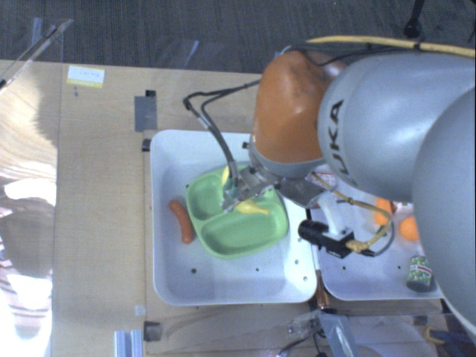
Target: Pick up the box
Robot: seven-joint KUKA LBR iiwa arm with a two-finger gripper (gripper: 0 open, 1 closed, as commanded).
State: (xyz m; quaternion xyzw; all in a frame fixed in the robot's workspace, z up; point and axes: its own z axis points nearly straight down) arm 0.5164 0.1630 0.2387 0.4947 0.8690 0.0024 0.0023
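Gripper hangs low over the green divided tray in the left bin, above something yellow; its opening and any hold I cannot tell. No box can be identified; the arm's bulk likely hides it.

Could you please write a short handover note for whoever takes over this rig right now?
Hand: low over the green plate in the left bin, beside a yellow item; its grip is unreadable.
Things: a sausage lies left of the plate. The arm covers much of the right bin, so I cannot place the box.
Done: no box visibly lifted.
Left: find, grasp and raise it.
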